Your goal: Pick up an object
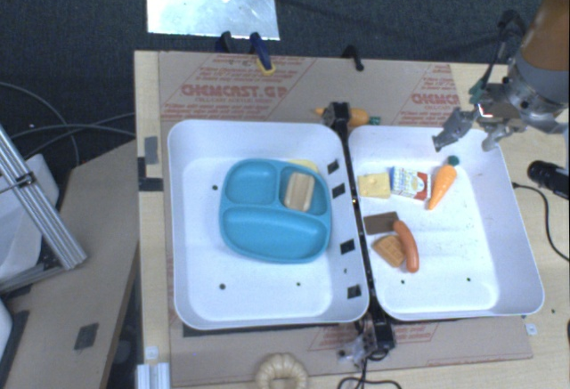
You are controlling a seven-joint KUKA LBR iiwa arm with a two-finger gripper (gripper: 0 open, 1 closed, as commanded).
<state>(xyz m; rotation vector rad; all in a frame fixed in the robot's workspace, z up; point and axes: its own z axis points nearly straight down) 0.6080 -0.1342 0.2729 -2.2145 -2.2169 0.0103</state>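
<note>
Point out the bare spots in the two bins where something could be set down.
Right bin: bare along its near and right sides, beyond the sausage. Crowded from cheese to carrot. Left bin: bare strips around the blue tray.

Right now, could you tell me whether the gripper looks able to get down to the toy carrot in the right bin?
Probably yes. The gripper hangs open above the right bin's far corner, close to the carrot. Nothing lies over the carrot; the small carton beside it could crowd one finger.
</note>
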